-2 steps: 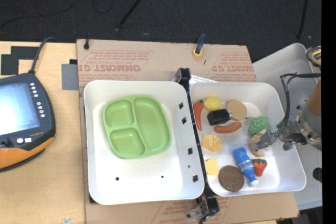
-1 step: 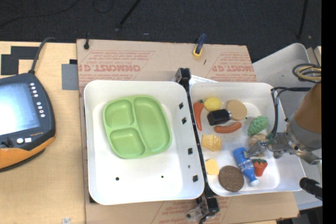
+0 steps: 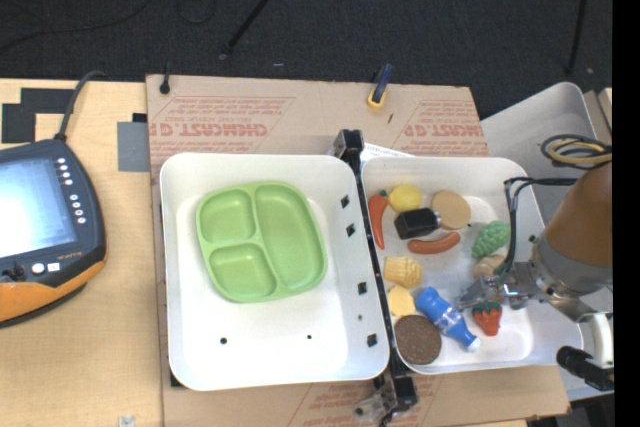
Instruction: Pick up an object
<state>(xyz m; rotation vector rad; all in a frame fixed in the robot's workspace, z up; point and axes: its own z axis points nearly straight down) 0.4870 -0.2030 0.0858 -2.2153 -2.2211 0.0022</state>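
Reaching in from the right, I have my hand (image 3: 487, 295) low in the right bin (image 3: 520, 177), over its near right part. Whether it is apart or together I cannot tell; the metal parts there blur into the clutter.

The thing closest to me is the small red strawberry-like toy (image 3: 487, 316), lying just below and touching or nearly touching the hand's tip. I judge it the likeliest pick. Just to its left lies the blue bottle (image 3: 443, 313), its long axis running slantwise from upper left to lower right, so its lower end points towards the red toy. A grasp on the bottle would want me to close across that slant, not along it.

Above my hand sit a tan piece (image 3: 490, 265) and the green leafy toy (image 3: 491, 239); farther left are the brown disc (image 3: 418, 339), the yellow corn (image 3: 403, 270) and the red sausage (image 3: 435, 243).

The green tray (image 3: 261, 242) lies in the left bin (image 3: 185, 315), well apart from me across the divider.

Crowding is the risk: red toy, bottle and tan piece lie close together, so my hand may nudge a neighbour.
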